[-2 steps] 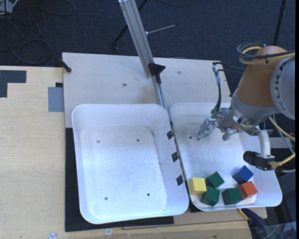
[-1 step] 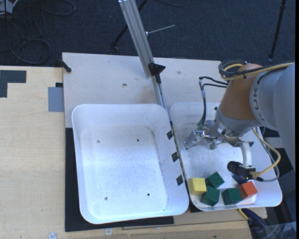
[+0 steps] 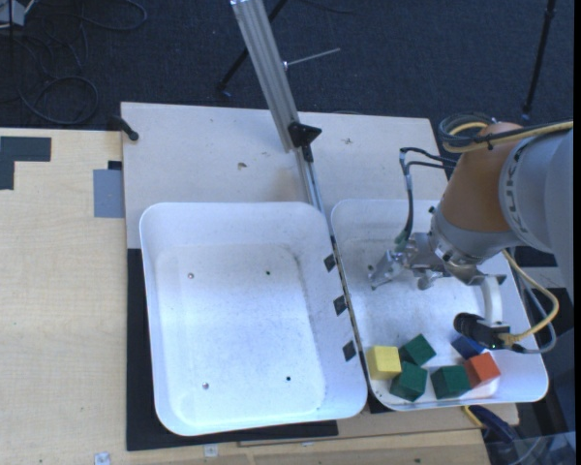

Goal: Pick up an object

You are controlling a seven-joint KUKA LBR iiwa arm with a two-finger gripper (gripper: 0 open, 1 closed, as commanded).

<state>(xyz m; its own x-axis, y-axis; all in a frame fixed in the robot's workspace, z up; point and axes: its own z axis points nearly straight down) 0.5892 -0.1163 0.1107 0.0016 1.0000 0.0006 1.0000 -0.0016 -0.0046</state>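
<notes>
I see left bin [image 3: 160,235] touching right bin [image 3: 360,219]. Yellow block [image 3: 384,360] sits at the right bin's near edge. Gripper [image 3: 399,271] is over bare floor mid-bin, apart from every block; can't tell if it's spread or closed. Then three green blocks [image 3: 409,383], blue block [image 3: 465,345], orange block [image 3: 482,367], all clustered.

A pale bench [image 3: 203,153] was seen, on which two white bins were set side by side, touching: the left bin [image 3: 232,308] and the right bin [image 3: 368,231]. A black mat [image 3: 136,356] was laid beneath the left bin.
</notes>
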